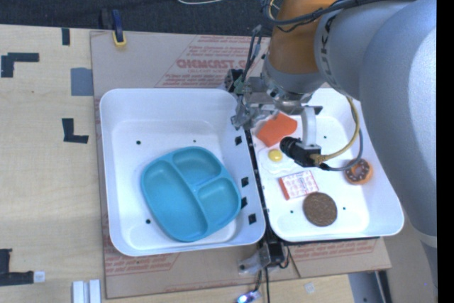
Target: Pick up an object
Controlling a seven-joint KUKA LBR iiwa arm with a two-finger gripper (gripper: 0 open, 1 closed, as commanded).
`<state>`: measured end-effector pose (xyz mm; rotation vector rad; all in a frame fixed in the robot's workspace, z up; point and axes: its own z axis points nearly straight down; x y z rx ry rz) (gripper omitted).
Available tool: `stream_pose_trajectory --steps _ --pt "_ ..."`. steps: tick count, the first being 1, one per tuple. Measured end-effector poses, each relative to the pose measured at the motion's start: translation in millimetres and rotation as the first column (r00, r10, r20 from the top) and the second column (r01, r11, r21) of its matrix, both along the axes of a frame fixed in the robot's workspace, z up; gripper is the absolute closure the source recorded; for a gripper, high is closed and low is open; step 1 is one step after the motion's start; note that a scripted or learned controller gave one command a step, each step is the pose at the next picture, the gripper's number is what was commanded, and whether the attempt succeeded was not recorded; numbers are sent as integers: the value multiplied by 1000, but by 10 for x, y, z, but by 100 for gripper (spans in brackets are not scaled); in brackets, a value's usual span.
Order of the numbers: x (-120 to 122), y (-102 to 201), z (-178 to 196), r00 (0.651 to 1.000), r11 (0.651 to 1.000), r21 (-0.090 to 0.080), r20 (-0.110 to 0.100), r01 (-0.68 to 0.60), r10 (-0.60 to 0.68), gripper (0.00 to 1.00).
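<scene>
The pincer (242,116) hangs over the far end of the wall where the two white bins meet, its metal parts bunched under the arm's orange band. Whether it is open or closed cannot be told from this slant. Just beside it, toward the view's right and inside the right-hand bin (383,223), lies a flat orange piece (277,128), the nearest thing to it, with its far edge tucked under the wrist. A little nearer the camera sits a small yellow thing (274,156), then a red and white card (299,185), and after that a round brown disc (320,209) close to the bin's near wall. A small brown ring-like thing (358,172) lies toward the right side of the same bin, near the arm's grey body. Across the shared wall, the left-hand bin (113,124) holds a blue divided plate (190,191), well apart from the pincer. Both bins rest on a cardboard sheet (198,64) spread on the wooden table (42,174).
</scene>
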<state>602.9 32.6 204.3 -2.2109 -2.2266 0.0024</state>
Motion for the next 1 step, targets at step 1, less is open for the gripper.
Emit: stream_pose_trajectory --steps 1 --pt "-105 474 -17 1000 1000 0 0 0 0 100"
